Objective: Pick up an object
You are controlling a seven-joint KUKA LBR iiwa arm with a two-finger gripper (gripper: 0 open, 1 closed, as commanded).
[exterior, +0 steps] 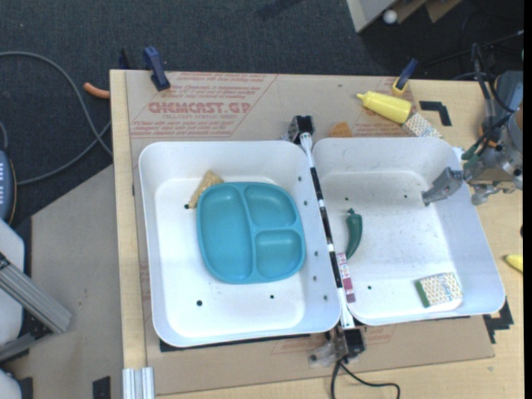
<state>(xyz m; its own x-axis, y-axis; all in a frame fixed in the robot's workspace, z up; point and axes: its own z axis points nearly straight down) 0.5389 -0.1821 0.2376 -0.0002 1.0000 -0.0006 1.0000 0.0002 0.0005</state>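
A brown cardboard-topped desk [216,106] carried two shallow white plastic bins side by side, with a blue clamp [155,67] gripping its far left corner. The left white bin [166,306] held a teal three-compartment plate [250,231] lying flat near its middle, and a small tan, crumbly-looking piece [204,185] peeked out from beneath the plate's far left edge, touching it. Past the seam where the bins met, the right white bin [465,248] contained a small dark green pepper-shaped object [353,232] lying close to its left wall, and a small patterned rectangular sponge-like block [439,289] near its front right corner, well apart from the pepper. Behind this bin, on the desk, lay a yellow plastic bottle-shaped toy [385,105] on its side. At the right edge, the grey arm's tool [440,188] hung over the bin's far right part, pointing leftward; nothing showed in its grasp, and how far apart its tips stood could not be told. It was well clear of both the pepper and the block.
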